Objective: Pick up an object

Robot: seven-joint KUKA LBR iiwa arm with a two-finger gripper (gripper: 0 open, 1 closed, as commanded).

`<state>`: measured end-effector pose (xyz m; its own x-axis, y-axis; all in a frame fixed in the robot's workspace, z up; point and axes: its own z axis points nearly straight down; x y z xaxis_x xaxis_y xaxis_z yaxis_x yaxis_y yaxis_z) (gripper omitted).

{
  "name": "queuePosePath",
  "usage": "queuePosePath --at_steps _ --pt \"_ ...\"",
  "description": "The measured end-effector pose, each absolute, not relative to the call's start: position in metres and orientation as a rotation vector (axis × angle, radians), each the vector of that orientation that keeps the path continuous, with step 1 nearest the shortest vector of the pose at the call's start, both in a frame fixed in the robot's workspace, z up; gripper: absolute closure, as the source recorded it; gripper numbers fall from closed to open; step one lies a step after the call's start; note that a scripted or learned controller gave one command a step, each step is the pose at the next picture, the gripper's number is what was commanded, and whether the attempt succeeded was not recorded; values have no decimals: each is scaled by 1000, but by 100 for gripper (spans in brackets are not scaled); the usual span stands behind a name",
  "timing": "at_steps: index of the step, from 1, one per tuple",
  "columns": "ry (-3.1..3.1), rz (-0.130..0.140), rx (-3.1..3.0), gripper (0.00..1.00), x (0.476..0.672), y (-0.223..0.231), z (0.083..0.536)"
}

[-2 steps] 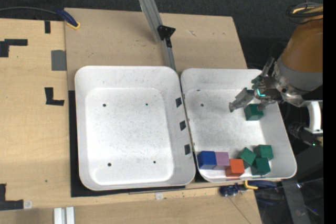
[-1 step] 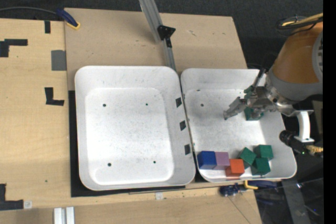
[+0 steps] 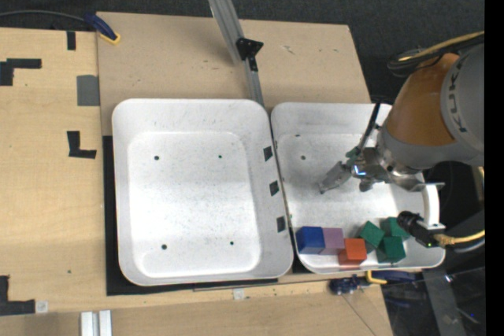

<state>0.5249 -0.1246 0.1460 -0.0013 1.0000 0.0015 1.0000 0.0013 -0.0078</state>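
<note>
Arm: grey with an orange band, at the right of the frame, reaching left over the right bin.
Gripper: hangs over the middle of the right bin; whether the jaws stand apart or together cannot be told from this angle, and nothing shows between them.
Blocks: small cubes clustered along the bin's lower edge, lower right of frame.
Blue block: leftmost, beside the purple block.
Orange block: just right of the purple one.
Green blocks: two, dark green, furthest right.
Left bin: white, centre-left of frame.

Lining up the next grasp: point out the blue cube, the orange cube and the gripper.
blue cube point(image 3: 311, 238), camera view, top face.
orange cube point(image 3: 353, 249), camera view, top face.
gripper point(image 3: 334, 179), camera view, at its fingertips.
</note>
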Motion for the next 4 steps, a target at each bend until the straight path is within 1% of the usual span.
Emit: queuePosePath --at_steps 1,2,3,4 --pt "-2218 8 -2216 0 523 -124 92" --pt "-2221 3 -2216 100 524 -123 105" --pt "-2223 -2 -2223 100 517 -127 152" --pt "-2227 -4 -2223 100 524 -130 213"
